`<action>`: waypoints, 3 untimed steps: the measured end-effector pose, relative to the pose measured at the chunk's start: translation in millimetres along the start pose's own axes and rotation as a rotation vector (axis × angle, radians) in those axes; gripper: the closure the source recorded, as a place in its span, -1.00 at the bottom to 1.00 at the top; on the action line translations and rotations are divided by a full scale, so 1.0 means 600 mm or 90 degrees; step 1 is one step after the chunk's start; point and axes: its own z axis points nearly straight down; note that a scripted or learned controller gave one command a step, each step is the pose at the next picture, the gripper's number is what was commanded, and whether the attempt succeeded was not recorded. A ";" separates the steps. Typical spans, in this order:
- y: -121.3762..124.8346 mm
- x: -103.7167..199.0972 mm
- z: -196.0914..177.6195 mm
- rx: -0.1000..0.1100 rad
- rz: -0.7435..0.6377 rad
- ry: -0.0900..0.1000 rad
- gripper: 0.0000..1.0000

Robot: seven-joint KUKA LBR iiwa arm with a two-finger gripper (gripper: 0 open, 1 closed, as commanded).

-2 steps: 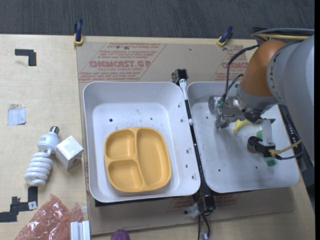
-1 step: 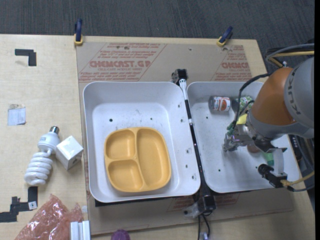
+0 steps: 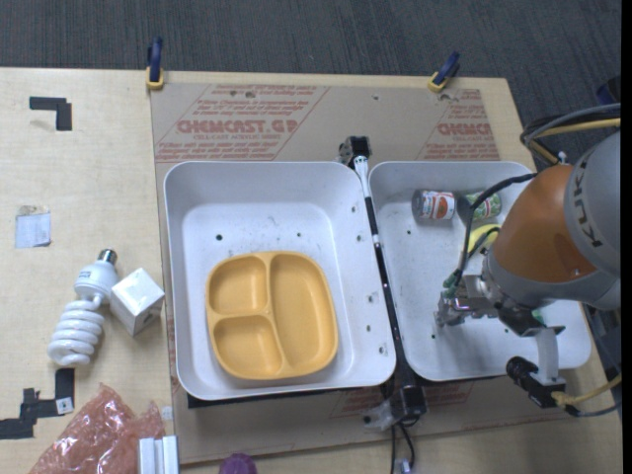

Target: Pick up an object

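Left of the bins, on bare bench: a spiral light bulb (image 3: 79,314) lying flat, a small white cube (image 3: 137,300) touching its base, crinkled red plastic (image 3: 99,433) near the bottom edge. None within the arm's working area, by my judgement.

Left bin (image 3: 178,265): 1 yellow divided plate (image 3: 272,314), 3 compartments, lying flat. Likely stiff moulded plastic, light, smooth. Low rim is the only purchase; a top-down pinch on the flat would probably slip.

Right bin (image 3: 415,354): a small can (image 3: 434,205) on its side near the far wall, red-and-white label. Judged rigid, light, prone to rolling; take it across the body, fingers square to its axis. Just right of it, a greenish object (image 3: 486,205) and something yellow (image 3: 482,237), both partly hidden behind the arm; cannot identify.

Gripper (image 3: 456,309) low over the right bin's floor, well apart from the can. Fingers too small and cluttered to read; cannot tell whether spread or pressed together, and nothing visibly between them.

Surface: bin floors white, smooth, speckled, so objects may slide. Bins sit on a cardboard sheet (image 3: 247,121) clamped at 2 far corners. Dark carpet (image 3: 296,18) beyond the bench.
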 end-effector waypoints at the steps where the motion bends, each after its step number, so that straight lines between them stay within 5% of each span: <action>1: 0.002 -0.001 -0.016 -0.002 0.001 0.000 1.00; 2: 0.133 0.111 -0.167 0.000 -0.003 -0.001 1.00; 3: 0.133 0.111 -0.167 0.000 -0.002 -0.001 -1.00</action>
